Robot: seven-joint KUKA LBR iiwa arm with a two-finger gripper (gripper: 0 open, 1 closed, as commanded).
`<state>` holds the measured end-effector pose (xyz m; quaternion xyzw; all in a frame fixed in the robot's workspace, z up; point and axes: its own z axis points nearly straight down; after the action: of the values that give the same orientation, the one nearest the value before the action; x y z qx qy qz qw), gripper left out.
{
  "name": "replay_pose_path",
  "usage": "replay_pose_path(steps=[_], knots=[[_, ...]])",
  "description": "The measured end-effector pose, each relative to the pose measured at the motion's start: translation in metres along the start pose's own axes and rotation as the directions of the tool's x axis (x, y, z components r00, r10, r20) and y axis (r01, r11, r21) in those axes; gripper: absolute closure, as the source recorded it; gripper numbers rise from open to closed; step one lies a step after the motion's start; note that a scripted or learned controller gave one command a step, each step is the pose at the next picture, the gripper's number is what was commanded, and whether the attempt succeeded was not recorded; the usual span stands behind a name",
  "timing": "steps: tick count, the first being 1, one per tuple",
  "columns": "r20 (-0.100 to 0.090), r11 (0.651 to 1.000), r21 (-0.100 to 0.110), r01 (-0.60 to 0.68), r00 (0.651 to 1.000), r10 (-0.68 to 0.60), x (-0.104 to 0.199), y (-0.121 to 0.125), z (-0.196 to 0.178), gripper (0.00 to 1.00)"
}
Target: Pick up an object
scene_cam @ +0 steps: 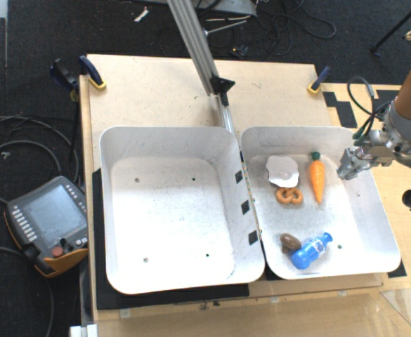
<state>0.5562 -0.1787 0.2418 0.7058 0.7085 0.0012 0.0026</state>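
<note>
Looking down on the tabletop, I see two white bins set side by side so the arm can reach both from the right. My candidates all lie in the right bin: a carrot nearest my pincer, a white piece touching a pretzel, then a blue bottle beside a brown lump. My pincer hangs over that bin's right wall, holding nothing; I cannot tell whether it is apart or together.
</note>
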Motion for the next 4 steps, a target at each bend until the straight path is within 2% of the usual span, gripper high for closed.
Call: replay_pose_path(steps=[1,2,3,4], knots=[[-0.004,1.0,0.006,0.004,1.0,-0.004,0.056,-0.01,-0.006,1.0],[-0.004,1.0,0.006,0.004,1.0,-0.004,0.108,-0.008,0.006,1.0],[-0.004,1.0,0.005,0.005,1.0,-0.005,0.162,-0.014,-0.003,1.0],[-0.004,1.0,0.008,0.004,1.0,-0.004,0.211,-0.016,0.01,1.0]])
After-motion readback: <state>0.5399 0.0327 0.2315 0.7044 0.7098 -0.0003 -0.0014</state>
